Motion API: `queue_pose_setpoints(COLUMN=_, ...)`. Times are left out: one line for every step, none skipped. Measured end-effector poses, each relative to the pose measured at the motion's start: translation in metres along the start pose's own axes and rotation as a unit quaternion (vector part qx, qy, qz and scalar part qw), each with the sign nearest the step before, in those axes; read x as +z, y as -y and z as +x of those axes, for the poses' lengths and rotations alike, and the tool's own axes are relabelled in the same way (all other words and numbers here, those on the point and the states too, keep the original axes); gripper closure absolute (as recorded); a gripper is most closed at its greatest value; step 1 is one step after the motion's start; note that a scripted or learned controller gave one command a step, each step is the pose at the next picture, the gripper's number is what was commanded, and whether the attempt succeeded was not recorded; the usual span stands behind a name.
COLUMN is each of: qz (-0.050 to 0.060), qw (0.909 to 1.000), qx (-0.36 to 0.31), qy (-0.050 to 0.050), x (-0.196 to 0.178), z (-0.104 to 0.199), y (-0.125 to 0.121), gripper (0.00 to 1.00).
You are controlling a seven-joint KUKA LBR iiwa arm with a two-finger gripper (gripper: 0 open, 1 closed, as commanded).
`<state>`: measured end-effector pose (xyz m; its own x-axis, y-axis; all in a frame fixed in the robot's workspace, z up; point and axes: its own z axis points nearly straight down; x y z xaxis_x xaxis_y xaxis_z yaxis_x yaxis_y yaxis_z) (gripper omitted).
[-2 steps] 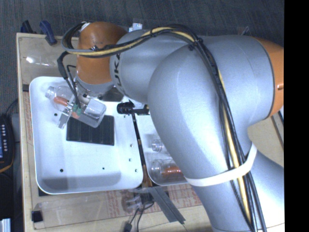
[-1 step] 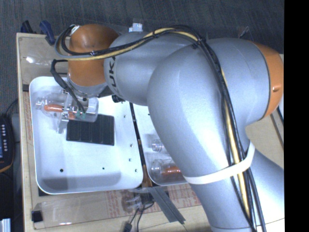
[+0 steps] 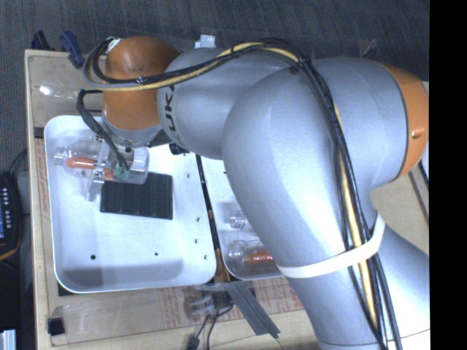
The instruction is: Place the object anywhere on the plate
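A flat black rectangular plate lies in the left white bin, towards its back. My gripper hangs over the plate's back-left corner, below the orange wrist band. A clear object with an orange part sits right beside the gripper on its left, close to the bin's left wall. The wrist covers where the two meet, so I cannot tell whether the gripper touches or holds the object.
The grey arm covers most of the right bin. At its left side lie a clear item with an orange part and another clear piece. Blue clamps sit at the bench's back-left corner.
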<state>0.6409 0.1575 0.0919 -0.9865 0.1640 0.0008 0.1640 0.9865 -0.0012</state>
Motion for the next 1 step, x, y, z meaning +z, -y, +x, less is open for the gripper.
queue_pose_setpoints(qz=0.000, qw=1.0000, qx=0.000, qy=0.000, x=0.0000, z=0.0000, y=0.0000, gripper=0.00)
